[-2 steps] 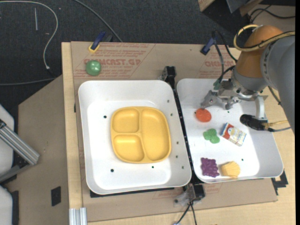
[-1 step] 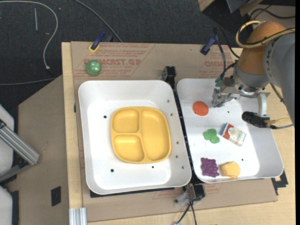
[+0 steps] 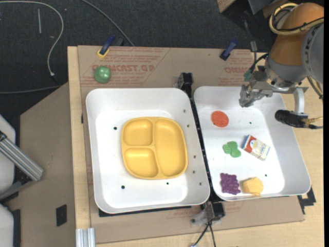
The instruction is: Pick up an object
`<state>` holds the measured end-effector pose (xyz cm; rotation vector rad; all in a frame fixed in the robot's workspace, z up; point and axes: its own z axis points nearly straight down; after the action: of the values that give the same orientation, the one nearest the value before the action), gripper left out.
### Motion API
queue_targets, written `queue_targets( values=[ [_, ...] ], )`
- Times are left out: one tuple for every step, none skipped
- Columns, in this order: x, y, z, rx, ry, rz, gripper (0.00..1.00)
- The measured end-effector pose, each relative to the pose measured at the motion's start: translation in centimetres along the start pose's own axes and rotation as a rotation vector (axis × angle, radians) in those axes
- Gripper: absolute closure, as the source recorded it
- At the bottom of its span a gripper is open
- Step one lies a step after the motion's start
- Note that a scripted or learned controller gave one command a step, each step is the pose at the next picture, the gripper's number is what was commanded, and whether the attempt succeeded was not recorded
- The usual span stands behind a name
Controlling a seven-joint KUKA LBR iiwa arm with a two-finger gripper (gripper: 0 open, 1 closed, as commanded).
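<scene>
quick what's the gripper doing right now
Gripper: over the right bin's far end, holding nothing; open or shut cannot be told.

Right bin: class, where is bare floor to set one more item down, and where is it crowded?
In the right bin, bare floor lies between the end effector, orange disc and carton. The near end is crowded: green piece, purple grapes and yellow chunk.

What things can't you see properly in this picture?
- Gripper: too small and dark in the camera view to tell its finger state.
- Small carton: its print is too tiny to read.
- Arm: cut off by the right edge.
</scene>
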<state>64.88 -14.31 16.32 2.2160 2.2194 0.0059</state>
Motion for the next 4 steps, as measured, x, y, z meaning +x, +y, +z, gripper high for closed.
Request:
queue_targets(
  values=[
    [0.2, 0.5, -6.6, -0.003, -0.001, 0.0, 1.0],
    [0.3, 0.7, -12.1, -0.002, -0.001, 0.0, 1.0],
    [5.9, -1.9, -11.5, 0.009, 0.004, -0.004, 1.0],
    [10.8, -4.6, -9.5, 0.012, 0.004, -0.004, 1.0]
  ],
)
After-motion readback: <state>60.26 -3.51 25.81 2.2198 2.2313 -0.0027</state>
